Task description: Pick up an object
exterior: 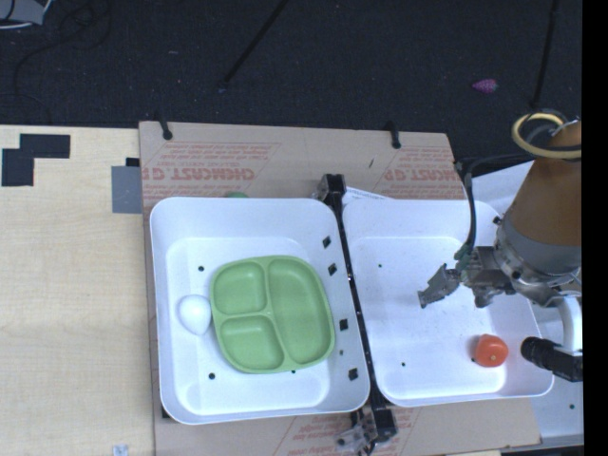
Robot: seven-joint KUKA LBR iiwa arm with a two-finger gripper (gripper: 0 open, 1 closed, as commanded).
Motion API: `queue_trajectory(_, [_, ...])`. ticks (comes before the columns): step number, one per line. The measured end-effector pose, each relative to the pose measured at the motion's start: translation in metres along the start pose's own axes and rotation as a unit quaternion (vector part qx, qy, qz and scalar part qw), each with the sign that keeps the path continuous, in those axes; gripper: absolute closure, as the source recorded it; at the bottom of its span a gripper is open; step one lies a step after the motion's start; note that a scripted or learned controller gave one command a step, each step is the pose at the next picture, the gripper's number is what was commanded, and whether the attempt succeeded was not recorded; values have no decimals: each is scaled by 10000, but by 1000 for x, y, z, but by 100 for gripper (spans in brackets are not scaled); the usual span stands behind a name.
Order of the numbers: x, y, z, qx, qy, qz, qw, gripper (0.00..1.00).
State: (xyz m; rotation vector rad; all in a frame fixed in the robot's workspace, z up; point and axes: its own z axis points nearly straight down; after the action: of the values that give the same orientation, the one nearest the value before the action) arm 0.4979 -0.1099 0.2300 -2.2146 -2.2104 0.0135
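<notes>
My claw (439, 290) hangs over the right bin (408, 255), above its bare white floor, reaching in from the bin's right side. Whether the claw is clenched or released I cannot tell from this angle. Nothing is visibly in its grip. My grey wrist and the orange band (551, 193) above it rise over the right bin's far right edge.

The small orange-red object (490, 351) lies on the floor of the right bin, near its front right corner, apart from my claw and closer to the front wall than the claw is.

Just beside the right bin, sharing the black divider (344, 283), sits the left bin (171, 255). In it lies a green divided plate (271, 313) with three compartments, and a white egg-shaped object (195, 313) rests touching the plate's left rim. Both bins stand on a cardboard sheet (285, 164).
</notes>
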Motion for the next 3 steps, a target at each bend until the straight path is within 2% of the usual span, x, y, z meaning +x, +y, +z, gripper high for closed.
queue_trajectory(1, [0,2,-5,-54,-7,-9,10000,0])
queue_trajectory(3, [0,-7,119,-23,-1,-6,10000,0])
